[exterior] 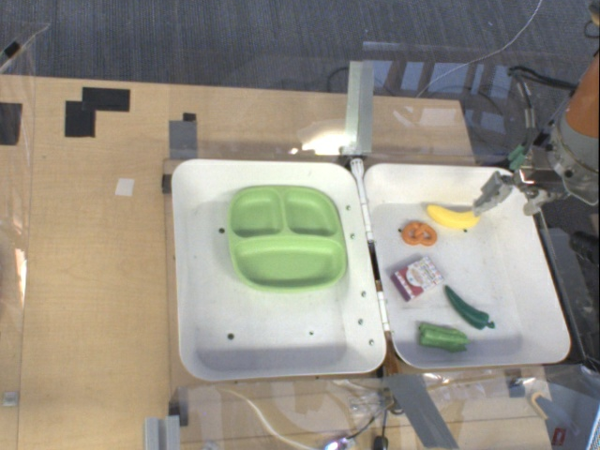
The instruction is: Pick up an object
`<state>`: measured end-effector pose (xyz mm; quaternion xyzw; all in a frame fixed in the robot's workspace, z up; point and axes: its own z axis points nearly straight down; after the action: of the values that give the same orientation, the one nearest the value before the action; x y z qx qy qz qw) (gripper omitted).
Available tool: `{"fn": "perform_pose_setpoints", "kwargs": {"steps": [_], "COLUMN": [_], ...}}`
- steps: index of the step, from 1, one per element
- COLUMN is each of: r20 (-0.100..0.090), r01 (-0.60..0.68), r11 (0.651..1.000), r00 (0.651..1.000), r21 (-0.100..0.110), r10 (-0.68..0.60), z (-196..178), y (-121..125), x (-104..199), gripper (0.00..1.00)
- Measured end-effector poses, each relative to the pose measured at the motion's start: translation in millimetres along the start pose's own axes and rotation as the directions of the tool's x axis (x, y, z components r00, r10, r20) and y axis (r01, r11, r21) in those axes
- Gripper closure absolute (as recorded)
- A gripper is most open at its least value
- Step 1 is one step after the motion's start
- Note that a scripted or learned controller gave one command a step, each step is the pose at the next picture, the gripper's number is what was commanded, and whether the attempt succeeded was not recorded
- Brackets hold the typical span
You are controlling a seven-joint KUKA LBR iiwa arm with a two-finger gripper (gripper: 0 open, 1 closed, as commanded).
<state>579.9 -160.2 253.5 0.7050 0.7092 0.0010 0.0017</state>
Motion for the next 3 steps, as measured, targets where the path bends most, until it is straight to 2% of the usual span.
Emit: {"fn": "perform_pose_setpoints", "kwargs": {"steps": [1, 2, 3], "r20": [-0.001, 0.003, 0.002], "r01": [0.122, 0.255, 0.201], "r11": [0.993, 0.967, 0.980], "r00": [0.993, 0.967, 0.980], "r21": [0.001, -0.008, -0.010], "r10": [-0.122, -0.255, -0.201], "z": [117.2, 164.0, 162.6], "y": [45.3, 75.2, 41.5], "x": [24.1, 39.4, 53.6], "gripper": [0.00, 0.00, 0.00]}}
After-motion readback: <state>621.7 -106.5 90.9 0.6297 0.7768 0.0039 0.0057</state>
